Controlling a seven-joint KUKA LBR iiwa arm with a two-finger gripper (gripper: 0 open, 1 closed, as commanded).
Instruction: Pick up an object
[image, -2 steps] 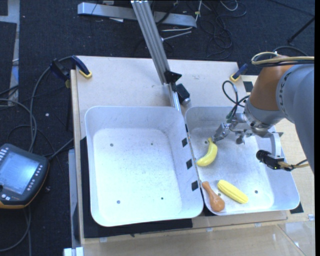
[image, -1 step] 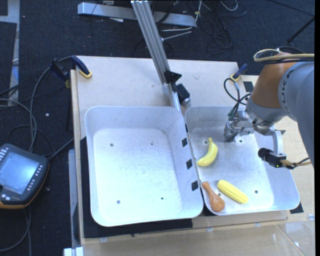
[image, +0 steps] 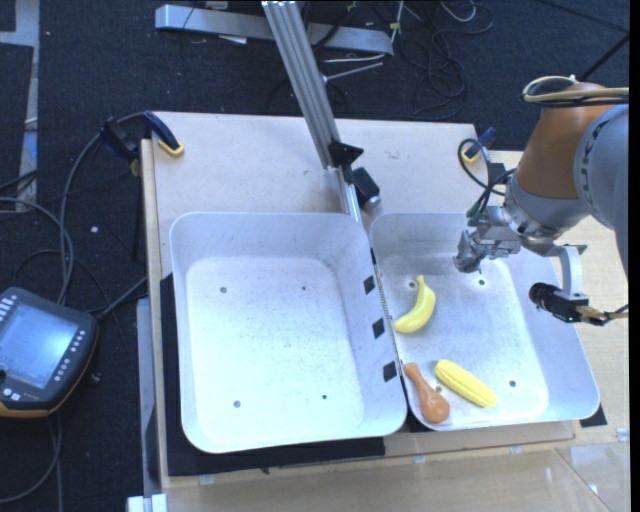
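While the gripper (image: 470, 256) is poised over the right bin (image: 555, 340), its opening cannot be told; the banana (image: 418, 309) is laid near the divider, long axis near-upright, tip up.

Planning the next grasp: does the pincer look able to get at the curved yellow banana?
Probably yes: the pincer hangs over the same right white bin, and the curved yellow banana lies uncovered, apart from other objects.
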